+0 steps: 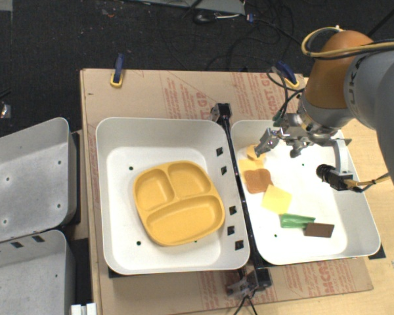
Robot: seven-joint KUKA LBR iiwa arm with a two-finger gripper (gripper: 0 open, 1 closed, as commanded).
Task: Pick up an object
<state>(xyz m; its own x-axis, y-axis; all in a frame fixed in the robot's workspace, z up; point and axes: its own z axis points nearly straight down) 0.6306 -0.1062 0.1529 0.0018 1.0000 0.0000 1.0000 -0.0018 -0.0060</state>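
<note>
We look down on the right bin (354,238), where the loose pieces sit. A brown square (257,180) lies near the bin's left wall, at about nine o'clock from the bin's middle. Touching its five o'clock corner is a yellow square (276,199). At five o'clock from that we see a green strip (295,221), and just beside it, at its four o'clock, a dark brown block (319,230); the two look to be touching, though we cannot be sure. Up at eleven o'clock in the bin a pale yellow piece (252,153) peeks out, partly under the gripper's near finger.

The gripper (280,144) hangs over the bin's upper part, at twelve o'clock from the brown square. Its two fingers stand spread apart, with nothing between them that we can see. The grey arm (374,84) with its orange band (331,71) comes in from three o'clock, cables looping over it.

To nine o'clock of all this, the left bin (111,176) holds a yellow tray (178,202) with three compartments, lying flat and a little turned. Both bins rest on a cardboard sheet (164,90), held at its far edge by a clamp (117,71) at eleven o'clock.
</note>
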